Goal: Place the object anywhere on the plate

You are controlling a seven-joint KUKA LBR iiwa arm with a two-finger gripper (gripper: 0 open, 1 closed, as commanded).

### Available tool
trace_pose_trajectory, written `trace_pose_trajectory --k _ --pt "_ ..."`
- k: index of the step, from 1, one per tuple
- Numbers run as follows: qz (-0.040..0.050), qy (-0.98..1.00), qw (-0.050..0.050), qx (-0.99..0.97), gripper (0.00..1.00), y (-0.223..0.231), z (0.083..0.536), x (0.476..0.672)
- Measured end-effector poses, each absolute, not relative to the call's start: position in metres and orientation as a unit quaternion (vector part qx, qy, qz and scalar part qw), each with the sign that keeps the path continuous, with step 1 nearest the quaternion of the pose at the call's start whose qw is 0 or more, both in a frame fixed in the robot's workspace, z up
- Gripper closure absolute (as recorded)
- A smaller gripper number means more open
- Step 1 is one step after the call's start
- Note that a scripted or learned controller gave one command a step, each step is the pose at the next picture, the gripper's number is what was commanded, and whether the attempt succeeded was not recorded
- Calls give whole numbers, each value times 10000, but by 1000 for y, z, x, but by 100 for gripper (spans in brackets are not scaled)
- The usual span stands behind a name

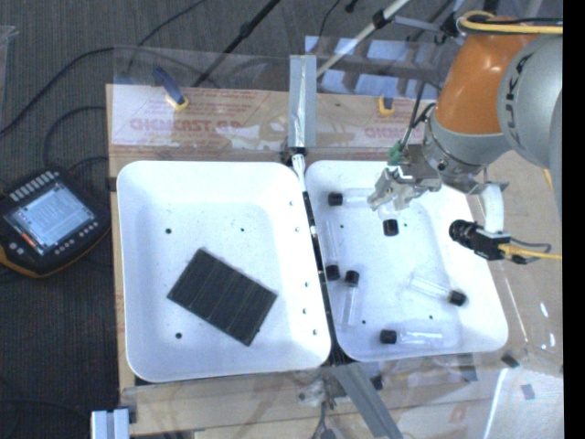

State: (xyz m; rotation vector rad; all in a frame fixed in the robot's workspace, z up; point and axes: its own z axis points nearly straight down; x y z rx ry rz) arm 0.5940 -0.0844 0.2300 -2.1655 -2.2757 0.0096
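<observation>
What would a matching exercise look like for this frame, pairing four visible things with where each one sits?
Things:
1. dark ribbed plate
2. gripper
3. handheld pendant
4. capped vial

Places:
A. on the floor, left of the bench
B. near the front edge of the right bin
C. flat in the left bin
D. above the back part of the right bin

Pairs: 1-C, 2-D, 3-A, 4-B
</observation>
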Motion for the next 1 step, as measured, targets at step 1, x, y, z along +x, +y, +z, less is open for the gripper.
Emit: trace_pose_trajectory --k 1 --pt "26 -6833 11 -7302 100 7 181 668"
